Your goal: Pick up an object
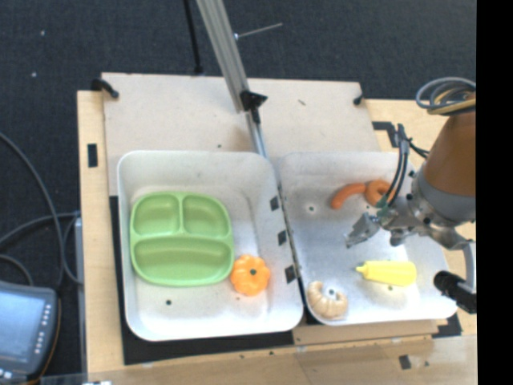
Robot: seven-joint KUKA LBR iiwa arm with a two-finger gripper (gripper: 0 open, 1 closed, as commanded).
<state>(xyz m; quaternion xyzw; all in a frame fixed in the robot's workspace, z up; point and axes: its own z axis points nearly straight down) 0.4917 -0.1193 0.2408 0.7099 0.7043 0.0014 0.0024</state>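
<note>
My gripper (377, 233) hangs over the middle of the right bin (321, 239), open, with bare bin floor between its fingers. An orange curved sausage-like piece (358, 192) lies just behind it, toward the bin's back. A yellow bottle-shaped object (387, 273) lies just in front of it, apart from the fingers. A pale round bun-like object (328, 299) sits in the bin's front left corner.
The left bin (144, 311) holds a green divided plate (180, 239) and a small orange pumpkin (251, 275) by its right front. A slanted metal pole (228, 50) rises behind the bins. The wall between the bins runs close to the gripper's left.
</note>
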